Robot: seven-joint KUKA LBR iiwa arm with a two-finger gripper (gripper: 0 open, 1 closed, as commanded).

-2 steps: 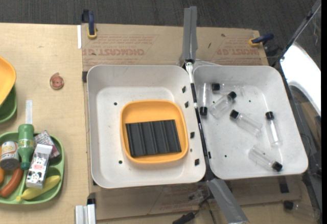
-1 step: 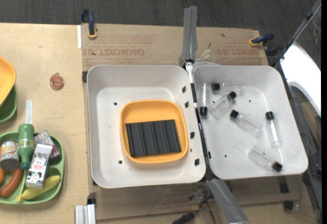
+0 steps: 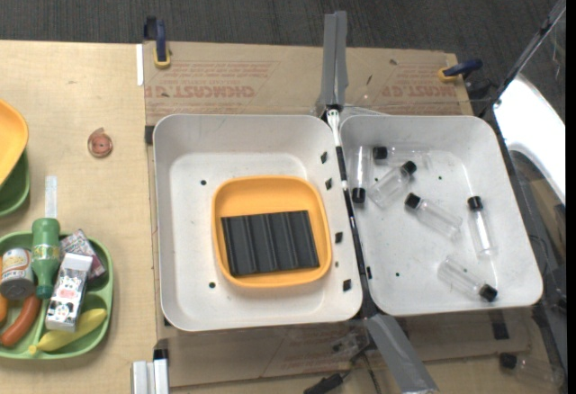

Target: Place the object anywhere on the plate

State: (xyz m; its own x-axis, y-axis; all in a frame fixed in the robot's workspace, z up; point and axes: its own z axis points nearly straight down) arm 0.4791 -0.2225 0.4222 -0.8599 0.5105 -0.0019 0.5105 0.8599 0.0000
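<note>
An orange square plate (image 3: 270,189) lies in the middle of the left white bin (image 3: 180,203). A dark grey ribbed rectangular block (image 3: 270,241) rests flat on the plate, inside its rim. The right white bin (image 3: 508,203) holds several clear vials with black caps, among them one near the divider (image 3: 358,169), one in the middle (image 3: 434,215) and one at the front right (image 3: 466,279). All the vials lie on their sides, scattered apart from each other.
On the wooden bench to the left stand a green tray (image 3: 94,334) of toy food and bottles and an orange bowl (image 3: 9,145). A grey metal bar (image 3: 335,59) rises behind the seam between the bins. Cardboard (image 3: 234,82) lies under both bins.
</note>
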